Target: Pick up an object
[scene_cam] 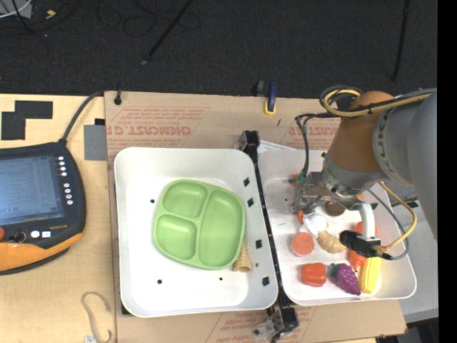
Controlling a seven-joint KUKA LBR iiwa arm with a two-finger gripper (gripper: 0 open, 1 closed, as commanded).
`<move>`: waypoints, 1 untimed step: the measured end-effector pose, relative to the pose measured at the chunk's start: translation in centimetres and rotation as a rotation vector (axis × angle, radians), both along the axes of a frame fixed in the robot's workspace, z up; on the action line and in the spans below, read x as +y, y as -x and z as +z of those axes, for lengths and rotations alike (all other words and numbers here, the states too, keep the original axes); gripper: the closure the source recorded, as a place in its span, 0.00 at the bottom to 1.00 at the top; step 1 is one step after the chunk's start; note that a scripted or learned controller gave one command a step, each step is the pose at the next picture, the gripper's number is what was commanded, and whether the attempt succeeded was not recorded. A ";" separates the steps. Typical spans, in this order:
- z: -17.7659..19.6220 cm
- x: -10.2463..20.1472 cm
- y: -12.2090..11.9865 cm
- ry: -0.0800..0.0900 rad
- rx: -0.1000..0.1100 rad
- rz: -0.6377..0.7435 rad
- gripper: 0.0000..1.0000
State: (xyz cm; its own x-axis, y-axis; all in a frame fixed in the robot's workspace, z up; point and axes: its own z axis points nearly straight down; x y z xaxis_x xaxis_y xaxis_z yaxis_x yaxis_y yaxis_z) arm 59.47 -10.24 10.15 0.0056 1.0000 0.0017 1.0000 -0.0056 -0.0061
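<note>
**Small toy foods clustered under the wrist in the right bin**

The gripper (308, 204) hangs over the right white bin (400, 286); whether it is parted or closed, I cannot tell. At its 6 o'clock lie an orange plastic disc (302, 244) and a red plastic pepper-like toy (313, 274), likely light, rigid, slippery; pinching the disc's edges looks best.

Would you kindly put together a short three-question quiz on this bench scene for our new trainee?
1. True or false: the green divided plate lies in the left bin.
2. Which item lies against that plate's lower right edge? A) ice cream cone B) purple grapes C) yellow piece
3. Fill in: the gripper is over the ____ bin.

Key: 1 true; 2 A; 3 right.
</note>
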 end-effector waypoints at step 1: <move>5.6 0.3 0.8 0.001 -0.007 0.000 1.00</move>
State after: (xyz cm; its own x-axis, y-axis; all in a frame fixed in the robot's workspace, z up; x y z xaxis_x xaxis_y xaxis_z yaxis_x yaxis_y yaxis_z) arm 58.67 -9.90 15.78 0.0053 1.0000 0.0003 1.0000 -0.0053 0.0014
